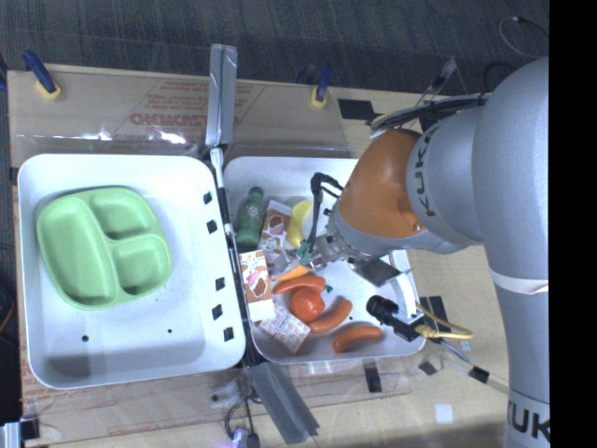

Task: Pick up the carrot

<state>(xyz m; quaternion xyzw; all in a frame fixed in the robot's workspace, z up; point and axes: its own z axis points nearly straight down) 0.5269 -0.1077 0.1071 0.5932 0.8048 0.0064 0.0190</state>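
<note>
- Orange plastic, by our reading, makes up the carrot [300,277]: a small toy vegetable with a tapering body, lying in the right bin [410,339] just left of the frame's centre.
- We judge it light and stiff, with a smooth skin that could slide between hard fingers; it does not look fragile.
- We would take hold across the thicker middle of the body, where the sides run closest to parallel, and not at the narrow tip.
- The carrot lies roughly level in the picture, with a tomato [307,303] touching it from below and a printed carton [256,274] just to its left.
- A yellow banana-like piece [299,220] sits above it, a green bottle [249,217] farther to the upper left, and two sausages [333,315] lower right of the tomato.
- This crowding leaves little room for fingers on the carrot's lower side, so we expect the tomato to be nudged.
- The gripper [320,248] hangs at the end of the arm [466,185], just above and slightly right of the carrot in the frame.
- We cannot tell how the gripper is set, since the orange wrist band and dark fittings hide its tip.
- We also cannot tell whether the gripper touches the carrot; nothing visibly lifts the carrot from the bin floor.
- At the frame's left, the left bin [121,343] holds a green divided tray [103,243], well apart from the work.
</note>
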